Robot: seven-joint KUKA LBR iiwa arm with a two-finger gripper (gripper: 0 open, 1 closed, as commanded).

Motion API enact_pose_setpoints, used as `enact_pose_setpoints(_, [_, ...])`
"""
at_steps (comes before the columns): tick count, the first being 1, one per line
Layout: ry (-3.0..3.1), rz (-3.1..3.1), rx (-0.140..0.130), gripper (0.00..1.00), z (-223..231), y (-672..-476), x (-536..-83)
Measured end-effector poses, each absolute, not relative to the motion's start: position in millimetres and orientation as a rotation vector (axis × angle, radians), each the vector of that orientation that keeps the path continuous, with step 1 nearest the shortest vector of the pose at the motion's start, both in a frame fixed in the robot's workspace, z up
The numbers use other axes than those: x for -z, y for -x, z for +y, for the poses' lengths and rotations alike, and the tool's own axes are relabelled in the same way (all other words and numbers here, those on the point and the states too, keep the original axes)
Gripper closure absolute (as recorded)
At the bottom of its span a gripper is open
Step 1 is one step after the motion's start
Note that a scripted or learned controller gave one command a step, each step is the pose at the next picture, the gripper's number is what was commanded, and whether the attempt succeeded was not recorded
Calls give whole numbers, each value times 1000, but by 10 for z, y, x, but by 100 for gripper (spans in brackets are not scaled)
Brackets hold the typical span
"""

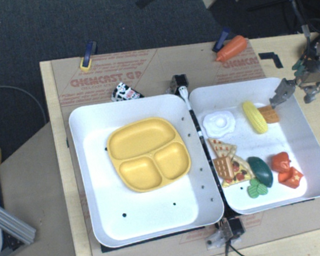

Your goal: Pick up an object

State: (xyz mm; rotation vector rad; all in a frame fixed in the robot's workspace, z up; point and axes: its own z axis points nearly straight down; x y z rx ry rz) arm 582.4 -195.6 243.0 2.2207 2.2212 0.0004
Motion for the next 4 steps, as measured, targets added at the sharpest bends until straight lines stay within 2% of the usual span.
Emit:
enact_pose_setpoints(2, [-2225, 2224, 4, 0, -2069, -5795, -1209])
enact_pose_setpoints(3, [-2223, 2225, 2, 0, -2062, -5795, -832])
enact_pose_setpoints(4, [-2221, 2221, -1, 100, -2066, -5803, -956])
